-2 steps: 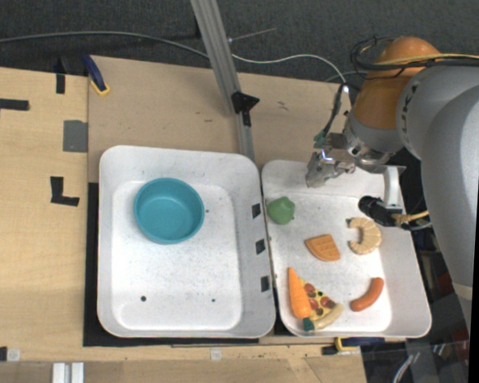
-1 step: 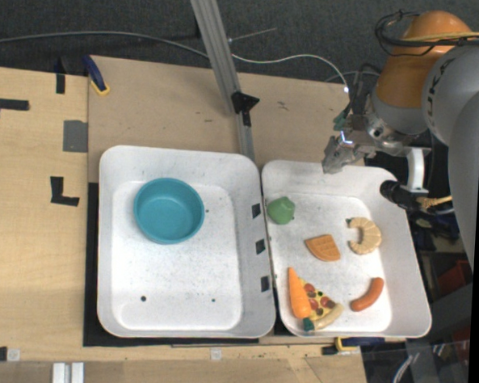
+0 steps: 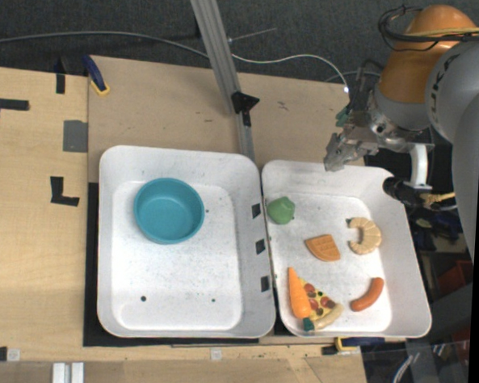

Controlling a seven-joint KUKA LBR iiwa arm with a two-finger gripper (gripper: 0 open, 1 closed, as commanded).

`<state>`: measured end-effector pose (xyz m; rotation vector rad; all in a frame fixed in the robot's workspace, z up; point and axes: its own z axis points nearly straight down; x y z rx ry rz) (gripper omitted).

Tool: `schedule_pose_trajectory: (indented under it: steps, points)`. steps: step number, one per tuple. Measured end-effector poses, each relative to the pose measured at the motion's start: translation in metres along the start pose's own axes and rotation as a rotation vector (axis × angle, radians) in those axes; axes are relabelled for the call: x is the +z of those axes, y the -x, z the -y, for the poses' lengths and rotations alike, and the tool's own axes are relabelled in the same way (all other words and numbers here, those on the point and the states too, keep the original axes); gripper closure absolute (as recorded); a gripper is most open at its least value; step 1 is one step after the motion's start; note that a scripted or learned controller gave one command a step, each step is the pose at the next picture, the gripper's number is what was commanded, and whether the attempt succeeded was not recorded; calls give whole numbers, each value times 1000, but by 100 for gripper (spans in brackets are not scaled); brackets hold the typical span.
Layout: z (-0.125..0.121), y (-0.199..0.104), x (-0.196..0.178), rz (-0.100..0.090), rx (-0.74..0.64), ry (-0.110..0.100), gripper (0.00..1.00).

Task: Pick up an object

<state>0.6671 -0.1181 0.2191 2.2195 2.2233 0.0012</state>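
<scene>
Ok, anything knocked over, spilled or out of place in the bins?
Nothing stands out. The blue bowl sits upright in the left bin. The toy foods lie apart in the right bin, except the carrot touching the pizza slice. The gripper hangs over that bin's far edge.

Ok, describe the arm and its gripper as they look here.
The arm is grey and rounded, with a glossy orange band above the wrist. Thin black cables loop over the band. The gripper is grey metal, narrow and boxy, tapering toward the fingertips.
</scene>
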Motion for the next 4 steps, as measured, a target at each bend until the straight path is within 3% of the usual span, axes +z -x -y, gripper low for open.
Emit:
schedule_pose_trajectory:
  steps: [2,4]
  points:
    - [-1,-100,-7,-1,-4,-2,100]
    - [15,-206,7,0,-5,-3,100]
